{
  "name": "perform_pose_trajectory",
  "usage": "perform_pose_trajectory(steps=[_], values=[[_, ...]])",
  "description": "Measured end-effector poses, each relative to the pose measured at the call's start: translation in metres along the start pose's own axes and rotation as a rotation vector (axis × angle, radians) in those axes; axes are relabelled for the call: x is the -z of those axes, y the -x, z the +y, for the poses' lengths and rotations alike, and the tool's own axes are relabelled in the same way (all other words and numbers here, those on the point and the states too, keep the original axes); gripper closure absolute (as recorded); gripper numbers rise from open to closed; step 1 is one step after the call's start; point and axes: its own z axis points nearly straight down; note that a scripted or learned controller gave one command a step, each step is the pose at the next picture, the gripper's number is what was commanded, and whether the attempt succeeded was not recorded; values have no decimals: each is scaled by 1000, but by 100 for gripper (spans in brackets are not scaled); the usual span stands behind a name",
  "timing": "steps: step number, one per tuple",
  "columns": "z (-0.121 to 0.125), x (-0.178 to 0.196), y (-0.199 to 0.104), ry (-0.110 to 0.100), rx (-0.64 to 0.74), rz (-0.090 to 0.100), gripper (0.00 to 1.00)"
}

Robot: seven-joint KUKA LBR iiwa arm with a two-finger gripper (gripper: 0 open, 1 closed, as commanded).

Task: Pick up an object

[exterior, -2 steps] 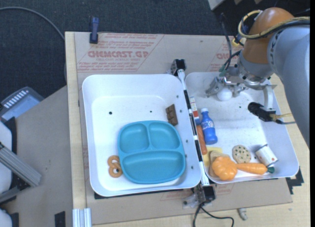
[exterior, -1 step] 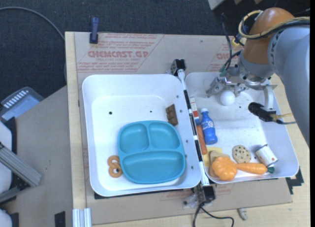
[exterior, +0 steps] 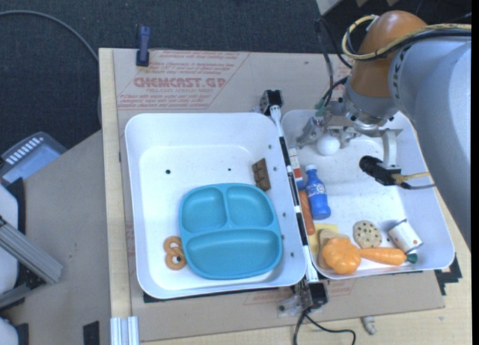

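Note:
My gripper (exterior: 328, 135) is low over the far left part of the right bin (exterior: 430, 220), reaching in from the right. Its two fingers stand apart, and a small white ball (exterior: 328, 145) lies between and just below them; they do not look closed on it. Further forward in the same bin are a blue bottle (exterior: 317, 194), a long orange stick (exterior: 305, 212) along the left wall, a round cookie (exterior: 366, 233), a carrot (exterior: 383, 256), a yellow-orange pepper (exterior: 339, 255) and a small white can (exterior: 405, 236).
The left bin (exterior: 150, 149) holds a blue divided plate (exterior: 228, 230), a pretzel (exterior: 175, 252) at the plate's left and a brown block (exterior: 261, 174) near the right wall. A black clip (exterior: 272, 99) sits where the bins meet at the back.

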Motion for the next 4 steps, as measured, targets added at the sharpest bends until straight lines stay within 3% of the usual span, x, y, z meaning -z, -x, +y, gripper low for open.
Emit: perform_pose_trajectory(steps=[1,2,3,4], values=[[0,0,76,3,-2,-3,0],[-58,0,93,0,-1,-2,0],[-188,-1,76,-2,-2,0,0],[-188,9,76,1,-2,-1,100]])
